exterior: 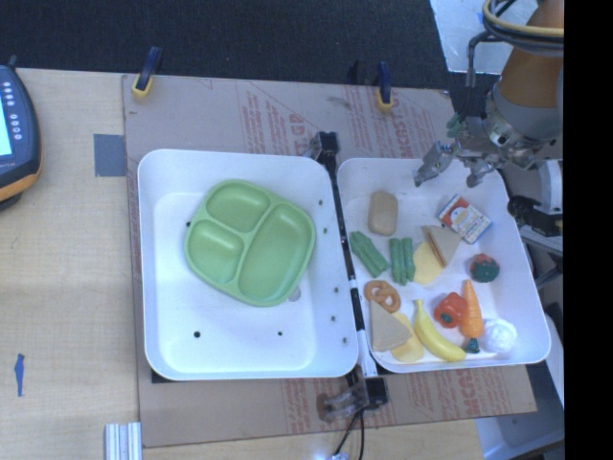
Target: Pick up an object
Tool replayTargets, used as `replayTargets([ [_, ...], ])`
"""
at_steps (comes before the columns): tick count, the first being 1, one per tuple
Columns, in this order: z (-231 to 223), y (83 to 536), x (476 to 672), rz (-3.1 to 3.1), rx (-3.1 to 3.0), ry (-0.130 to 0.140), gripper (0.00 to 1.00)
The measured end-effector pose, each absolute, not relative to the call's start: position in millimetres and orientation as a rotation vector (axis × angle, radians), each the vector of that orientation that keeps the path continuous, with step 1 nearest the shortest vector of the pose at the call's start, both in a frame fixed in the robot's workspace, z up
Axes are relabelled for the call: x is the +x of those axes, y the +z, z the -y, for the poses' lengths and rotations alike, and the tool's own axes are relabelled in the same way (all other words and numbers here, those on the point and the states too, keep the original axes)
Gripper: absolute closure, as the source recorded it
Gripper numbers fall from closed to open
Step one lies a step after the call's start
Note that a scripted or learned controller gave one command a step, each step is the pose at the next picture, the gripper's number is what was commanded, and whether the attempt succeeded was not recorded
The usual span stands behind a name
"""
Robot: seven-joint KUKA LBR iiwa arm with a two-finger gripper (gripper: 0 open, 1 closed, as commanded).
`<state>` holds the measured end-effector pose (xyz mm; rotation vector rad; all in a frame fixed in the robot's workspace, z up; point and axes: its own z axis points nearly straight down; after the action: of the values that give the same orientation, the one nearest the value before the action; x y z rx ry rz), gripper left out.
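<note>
My gripper [454,167] hangs open over the far edge of the right bin [533,286], with nothing between its fingers. Below it lie several toy foods: a tan bread roll [383,212], a red and white carton [465,219], a sandwich wedge [442,245], green beans [402,259], a green pod [367,253], a pretzel [382,295], a banana [433,333], a carrot [472,310], a red pepper [447,309] and a tomato [485,268]. The carton is the nearest to the fingertips.
The left bin [163,257] holds a green divided plate [252,241]. A black divider clamp [327,145] sits between the bins. A handheld pendant [14,132] lies at the bench's left edge. Blue and yellow clamps [383,89] hold the cardboard at the back.
</note>
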<state>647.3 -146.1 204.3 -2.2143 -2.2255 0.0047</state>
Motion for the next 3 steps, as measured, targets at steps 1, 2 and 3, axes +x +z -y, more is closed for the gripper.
replayTargets([
  [1,144,108,617.6,2.23,-2.219,-0.002,0.0],
  [2,198,97,571.6,2.229,-2.224,-0.001,0.0],
  [3,213,95,640.9,2.233,-2.22,-0.003,0.0],
])
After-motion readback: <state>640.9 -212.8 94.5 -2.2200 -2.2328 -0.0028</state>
